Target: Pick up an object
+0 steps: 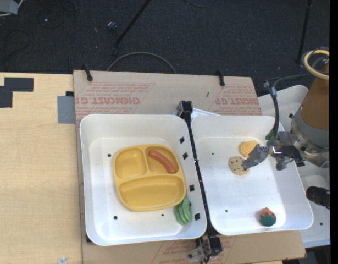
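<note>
Two shallow white bins sit side by side on the table (31, 164), over a sheet of printed cardboard (163, 95). Largest of the pieces, the left bin (97, 142) holds a yellow divided tray (149, 194), which takes up most of its floor. A red sausage (162, 160) lies slanted in the tray's upper right compartment. Just off the tray's lower right corner, touching or nearly touching it, rests a green ridged item (183, 211).

The right bin (292, 202) has the grey arm (314, 125) reaching in from the right, orange band above the wrist. Its jaws (254, 156) are low over the bin's upper middle, and whether they are open or closed cannot be told at this angle. Right at the fingertips lies a tan cookie with dark chips (237, 165), and just above it a small yellow piece (248, 147), partly hidden by the fingers. Well apart, near the bin's lower right corner, sits a small red-orange fruit with a green top (267, 217).
</note>
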Motion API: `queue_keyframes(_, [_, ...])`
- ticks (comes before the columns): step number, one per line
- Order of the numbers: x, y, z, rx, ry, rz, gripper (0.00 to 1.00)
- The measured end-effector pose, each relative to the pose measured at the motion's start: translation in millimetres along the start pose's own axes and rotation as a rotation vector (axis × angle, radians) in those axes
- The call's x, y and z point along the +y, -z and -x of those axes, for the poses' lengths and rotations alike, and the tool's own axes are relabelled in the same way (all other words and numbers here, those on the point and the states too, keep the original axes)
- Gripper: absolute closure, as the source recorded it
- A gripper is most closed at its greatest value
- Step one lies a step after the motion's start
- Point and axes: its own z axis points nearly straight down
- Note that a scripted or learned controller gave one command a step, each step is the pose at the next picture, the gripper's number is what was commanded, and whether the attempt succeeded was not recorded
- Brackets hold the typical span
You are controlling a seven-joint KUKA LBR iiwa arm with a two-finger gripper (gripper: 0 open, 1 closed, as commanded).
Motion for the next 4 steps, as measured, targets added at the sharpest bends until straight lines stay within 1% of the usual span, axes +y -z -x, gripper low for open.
queue_keyframes(1, [1.5, 5.4, 0.1, -0.001, 0.002, 0.011, 0.00])
queue_keyframes(3, [17.7, -106.5, -11.8, 0.000, 0.002, 0.005, 0.00])
queue_keyframes(4, [11.4, -151.8, -12.5, 0.000, 0.002, 0.006, 0.00])
